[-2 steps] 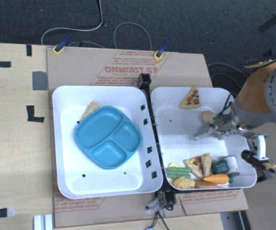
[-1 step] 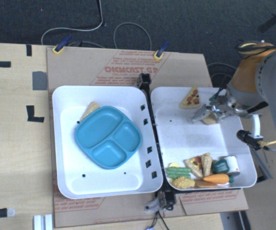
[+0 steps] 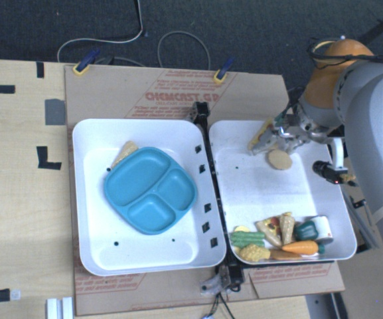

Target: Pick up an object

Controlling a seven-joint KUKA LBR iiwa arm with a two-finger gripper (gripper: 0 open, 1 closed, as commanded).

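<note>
Toy food pile (image 3: 284,239) sits at the near edge of the right bin (image 3: 257,185). Further back, the gripper (image 3: 275,138) hovers just behind a tan cookie-ish disc (image 3: 279,159), probably lining up. Can't tell its fingers' state; next it needs to drop onto the disc.

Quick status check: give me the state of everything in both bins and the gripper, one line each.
Blue tray: flat in the left bin, compartments up, turned at an angle.
Tan piece: partly under the tray's upper left edge.
Tan round item: loose on the right bin floor, just below the gripper.
Toy food pile: heaped along the right bin's near edge.
Gripper: low over the right bin's far end.
</note>
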